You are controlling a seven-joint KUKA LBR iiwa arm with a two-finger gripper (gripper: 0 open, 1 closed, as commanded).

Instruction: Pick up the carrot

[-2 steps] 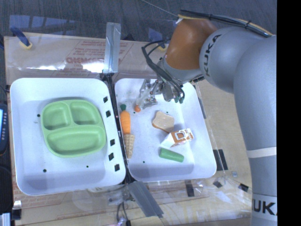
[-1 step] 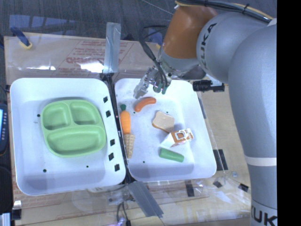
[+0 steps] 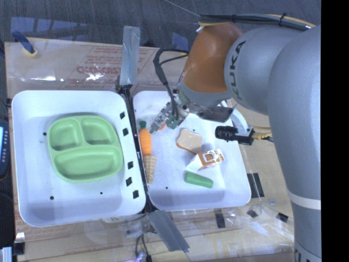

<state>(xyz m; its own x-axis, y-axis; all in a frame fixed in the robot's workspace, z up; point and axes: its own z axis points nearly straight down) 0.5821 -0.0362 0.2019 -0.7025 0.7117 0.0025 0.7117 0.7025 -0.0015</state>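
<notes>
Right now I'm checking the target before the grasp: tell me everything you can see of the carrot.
The carrot is a small, smooth orange toy, plastic by its look, with a bit of green at its top end. It lies flat in the right bin, hard against that bin's left wall, its length running along the wall. Its lower end meets the tan ice cream cone lying below it. The claw hangs just above and to the right of its top; whether they touch is unclear.
</notes>
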